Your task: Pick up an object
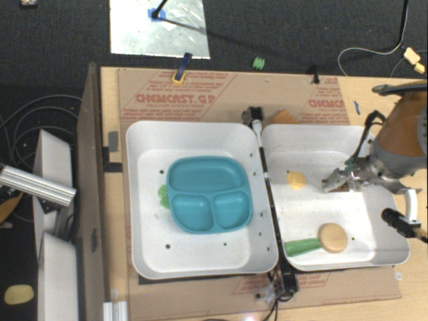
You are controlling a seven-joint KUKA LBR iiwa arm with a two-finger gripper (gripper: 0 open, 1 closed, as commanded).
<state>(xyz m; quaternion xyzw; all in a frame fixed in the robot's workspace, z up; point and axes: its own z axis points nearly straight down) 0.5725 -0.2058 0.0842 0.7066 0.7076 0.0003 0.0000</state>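
Bench point(200, 95) is carrying 2 white bins side by side. Left bin point(144, 179) is holding a blue tray point(208, 194) with 3 compartments, lying flat near the bin's centre. A bit of green point(162, 194) is peeking out from under the tray's left edge; too little is showing to tell what it is.

Right bin point(374, 243) is holding 3 loose things. A small yellow piece point(296, 178) is sitting in the upper left part, near the divider between the bins. A tan round object point(332, 237) is lying toward the front of the bin, and a green stick point(302, 247) is lying just left of it, its right end touching or tucked under the round object; cannot tell which. Both are well apart from the yellow piece.

Arm point(404, 139) is reaching in from the right, over the right bin's upper right area. Gripper point(334, 181) is pointing left and hanging low over the bin floor, its tips near the yellow piece but apart from it, with bare floor showing between them. Cannot tell whether the gripper is released or clenched: the tip is small and blurred. Nothing is visibly sitting between its tips.

A black part point(400, 222) is sticking out over the bin's right rim, below the arm.

Behind the bench, a silver sheet point(160, 19) is lying on the dark floor.
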